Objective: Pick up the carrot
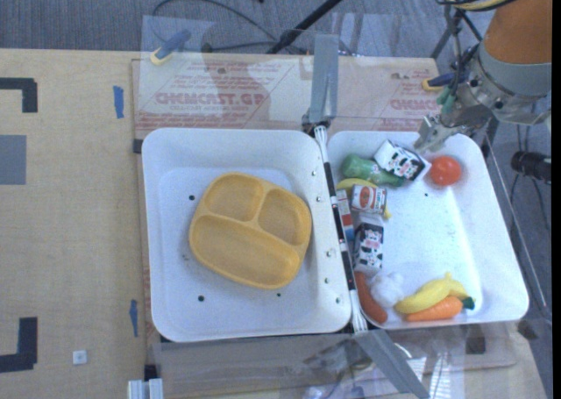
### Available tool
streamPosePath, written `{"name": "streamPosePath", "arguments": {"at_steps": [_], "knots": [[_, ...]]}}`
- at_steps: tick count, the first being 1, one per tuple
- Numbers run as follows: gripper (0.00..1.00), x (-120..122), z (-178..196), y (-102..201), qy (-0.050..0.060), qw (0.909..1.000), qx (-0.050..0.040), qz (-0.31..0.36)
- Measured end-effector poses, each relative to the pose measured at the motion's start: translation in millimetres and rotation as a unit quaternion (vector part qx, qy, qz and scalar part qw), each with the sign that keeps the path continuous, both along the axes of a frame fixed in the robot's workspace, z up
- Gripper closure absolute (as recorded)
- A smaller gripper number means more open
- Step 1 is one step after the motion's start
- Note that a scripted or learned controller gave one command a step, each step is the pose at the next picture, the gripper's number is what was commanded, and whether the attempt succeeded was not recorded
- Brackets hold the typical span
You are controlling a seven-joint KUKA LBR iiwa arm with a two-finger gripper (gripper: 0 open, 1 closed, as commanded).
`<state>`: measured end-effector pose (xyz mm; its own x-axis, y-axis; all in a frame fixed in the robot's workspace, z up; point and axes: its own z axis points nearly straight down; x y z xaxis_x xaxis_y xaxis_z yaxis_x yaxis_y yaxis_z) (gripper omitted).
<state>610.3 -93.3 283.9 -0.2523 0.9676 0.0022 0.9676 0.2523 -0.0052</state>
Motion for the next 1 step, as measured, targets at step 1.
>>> {"name": "streamPosePath", "arguments": {"at_steps": [1], "knots": [[1.0,15.8,34.5,-14.4,-0.002,0.9616,-0.0022,-0.275]]}}
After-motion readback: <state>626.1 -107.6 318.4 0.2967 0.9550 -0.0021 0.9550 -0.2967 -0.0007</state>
